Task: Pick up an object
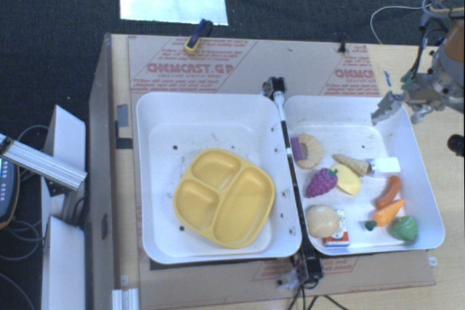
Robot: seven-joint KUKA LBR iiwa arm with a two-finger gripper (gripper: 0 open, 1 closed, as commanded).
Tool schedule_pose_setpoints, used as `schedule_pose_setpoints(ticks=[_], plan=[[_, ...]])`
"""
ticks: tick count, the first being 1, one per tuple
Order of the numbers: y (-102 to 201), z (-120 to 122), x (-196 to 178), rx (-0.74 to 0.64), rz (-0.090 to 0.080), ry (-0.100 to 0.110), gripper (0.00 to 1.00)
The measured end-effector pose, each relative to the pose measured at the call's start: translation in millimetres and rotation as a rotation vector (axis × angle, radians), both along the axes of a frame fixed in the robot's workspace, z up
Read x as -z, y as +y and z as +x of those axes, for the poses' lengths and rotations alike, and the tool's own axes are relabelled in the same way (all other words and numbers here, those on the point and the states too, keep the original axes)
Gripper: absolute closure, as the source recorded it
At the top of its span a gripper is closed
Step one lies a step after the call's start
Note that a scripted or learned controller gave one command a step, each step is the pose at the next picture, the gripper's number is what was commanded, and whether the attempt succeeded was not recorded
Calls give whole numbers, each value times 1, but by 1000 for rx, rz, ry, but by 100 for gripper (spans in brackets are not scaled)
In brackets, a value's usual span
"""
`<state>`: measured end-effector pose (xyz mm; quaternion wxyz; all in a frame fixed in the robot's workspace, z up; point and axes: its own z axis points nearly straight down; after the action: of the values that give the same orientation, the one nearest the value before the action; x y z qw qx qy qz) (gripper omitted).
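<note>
The right bin (pixel 414 138) holds several toy foods: a round cracker (pixel 309 149), purple grapes (pixel 320 183), a yellow piece (pixel 348 182), a beige cone (pixel 351 164), a white block (pixel 386 165), a red sausage (pixel 390 190), a carrot (pixel 388 212), a green pepper (pixel 404 229), a bun (pixel 322 218) and a small red-and-white box (pixel 337 238). My gripper (pixel 402 111) hangs above the bin's far right corner, away from the food. It is open, with nothing between its fingers.
A yellow divided plate (pixel 225 196) lies in the left bin (pixel 156 156). A black-and-white bar (pixel 285 134) runs along the wall between the bins. Cables (pixel 407 14) hang by the arm at the upper right.
</note>
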<state>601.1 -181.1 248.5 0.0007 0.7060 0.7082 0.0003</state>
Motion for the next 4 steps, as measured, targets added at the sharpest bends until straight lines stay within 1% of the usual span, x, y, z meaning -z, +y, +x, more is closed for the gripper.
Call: schedule_pose_setpoints(ticks=[1, 2, 3, 4], plan=[[36, -41, 164, 2, 0, -2, 0], [-7, 68, 163, -1, -1, -2, 0], [16, -9, 164, 2, 0, 1, 0], [90, -63, 164, 0, 1, 1, 0]])
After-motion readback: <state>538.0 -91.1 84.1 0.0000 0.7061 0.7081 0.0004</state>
